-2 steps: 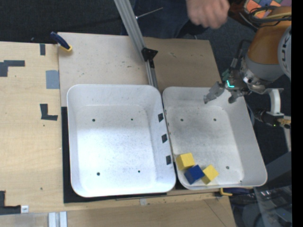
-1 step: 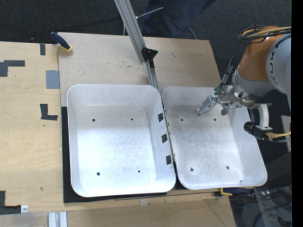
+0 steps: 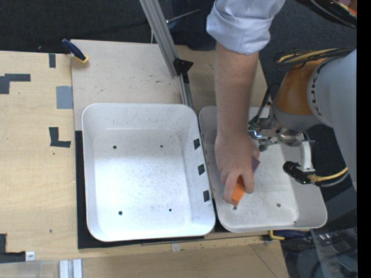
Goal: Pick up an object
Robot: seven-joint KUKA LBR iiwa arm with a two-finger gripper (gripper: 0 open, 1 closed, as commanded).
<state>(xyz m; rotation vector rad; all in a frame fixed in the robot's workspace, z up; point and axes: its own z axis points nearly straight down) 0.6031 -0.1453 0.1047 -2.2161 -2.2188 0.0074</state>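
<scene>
A person's hand [image 3: 235, 167] reaches down into the right bin [image 3: 301, 213] and holds an orange object [image 3: 237, 194] near the bin's front left. A small purple item [image 3: 255, 164] peeks out beside the hand. My gripper [image 3: 262, 136] hangs over the right bin's back part, just right of the person's forearm [image 3: 235, 91]; its metal wrist shows but the fingers are hidden behind the arm. The grey arm with its orange band [image 3: 293, 94] comes in from the right.
The left bin [image 3: 93, 126] lies beside the right one. A slanted metal post [image 3: 159, 28] stands behind the bins. A cable and black connector [image 3: 298, 172] hang on the right of the wrist. Tape marks [image 3: 64, 97] dot the wooden bench at left.
</scene>
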